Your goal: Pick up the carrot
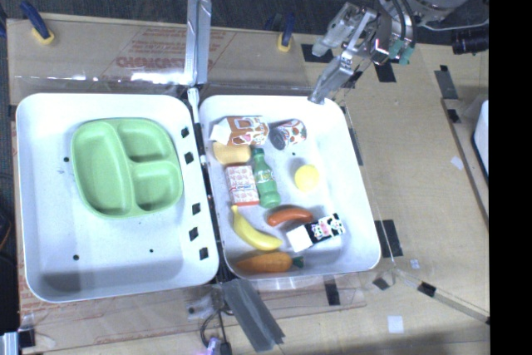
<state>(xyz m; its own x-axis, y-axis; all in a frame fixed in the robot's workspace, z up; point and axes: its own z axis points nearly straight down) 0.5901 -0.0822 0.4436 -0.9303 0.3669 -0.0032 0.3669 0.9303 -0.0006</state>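
Carrot [264, 263]: orange, tapered body with a small dark green stub at its right end. Lies flat and roughly horizontal against the near wall of the right bin [359, 179], just below the banana [253, 234], untouched.

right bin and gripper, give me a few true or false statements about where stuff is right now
1. The carrot lies at the near edge of the right bin. True.
2. The gripper is clamped on the carrot. False: it hovers at the bin's far rim, nothing between its fingers.
3. The green tray sits in the left bin. True.
4. The banana lies in the left bin. False: it is in the right bin, just beyond the carrot.
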